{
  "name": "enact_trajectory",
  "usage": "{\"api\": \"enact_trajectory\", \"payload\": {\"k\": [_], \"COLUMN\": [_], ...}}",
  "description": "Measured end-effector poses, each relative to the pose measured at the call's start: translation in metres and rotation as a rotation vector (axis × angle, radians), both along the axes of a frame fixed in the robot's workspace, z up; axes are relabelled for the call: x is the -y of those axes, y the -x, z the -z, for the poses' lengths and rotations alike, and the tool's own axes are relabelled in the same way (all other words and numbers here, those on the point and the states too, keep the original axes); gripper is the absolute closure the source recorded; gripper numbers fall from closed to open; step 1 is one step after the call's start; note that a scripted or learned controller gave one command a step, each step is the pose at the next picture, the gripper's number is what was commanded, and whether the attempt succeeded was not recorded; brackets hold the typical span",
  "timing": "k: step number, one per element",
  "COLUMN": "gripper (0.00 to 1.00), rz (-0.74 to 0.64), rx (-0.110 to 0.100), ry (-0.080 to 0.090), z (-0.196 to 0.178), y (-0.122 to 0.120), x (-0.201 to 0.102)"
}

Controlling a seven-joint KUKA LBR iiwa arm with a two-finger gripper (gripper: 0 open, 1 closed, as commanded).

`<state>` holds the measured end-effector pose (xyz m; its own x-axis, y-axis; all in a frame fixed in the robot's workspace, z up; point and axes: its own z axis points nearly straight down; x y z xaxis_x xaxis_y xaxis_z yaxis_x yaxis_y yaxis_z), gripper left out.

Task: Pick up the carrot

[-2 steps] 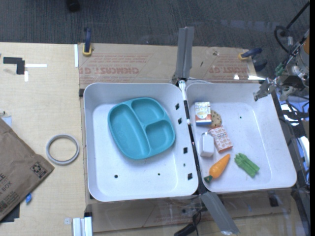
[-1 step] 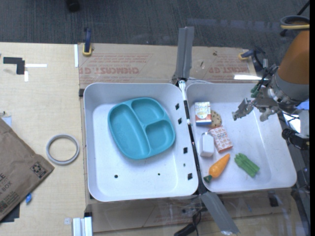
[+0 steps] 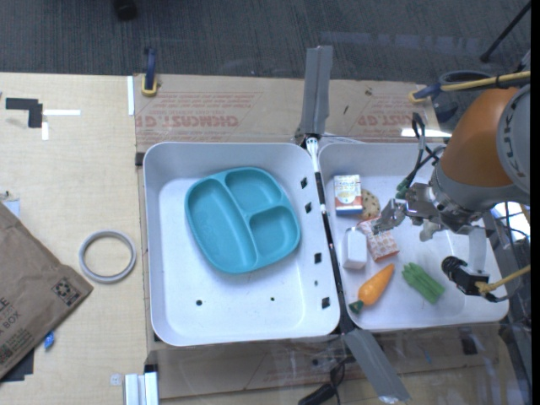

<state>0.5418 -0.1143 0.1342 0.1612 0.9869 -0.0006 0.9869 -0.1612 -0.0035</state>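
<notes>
Down at the near edge of the right-hand bin (image 3: 481,306), there's the carrot (image 3: 376,284), orange, lying on the white floor. Its long axis runs on a slant, fat end toward the near-left corner, tip pointing up and away toward the far right.

Now the jaws (image 3: 390,215): they hang above the carrot on the far side of it, over a small pink-and-white packet (image 3: 382,245). Whether they're parted or clenched, I can't tell from here, too much dark metal and cable in a tangle. Nothing is visibly caught in them.

So the carrot lies nearer to us than the jaws, a touch to the left, close but apart. By my reckoning the arm must come toward the near rim and turn to straddle that slanted body.

Around the carrot: a white block (image 3: 354,249) just beyond it, a green vegetable (image 3: 423,281) to its right, a little carton (image 3: 347,194) further back. Left of it, a blue divided plate (image 3: 243,219) sits in the other bin (image 3: 169,251).
</notes>
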Motion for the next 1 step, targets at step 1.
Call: {"api": "enact_trajectory", "payload": {"k": [1], "gripper": [0.00], "rz": [0.051], "rx": [0.002], "ry": [0.001], "z": [-0.0145], "y": [-0.0381], "x": [0.0224]}}
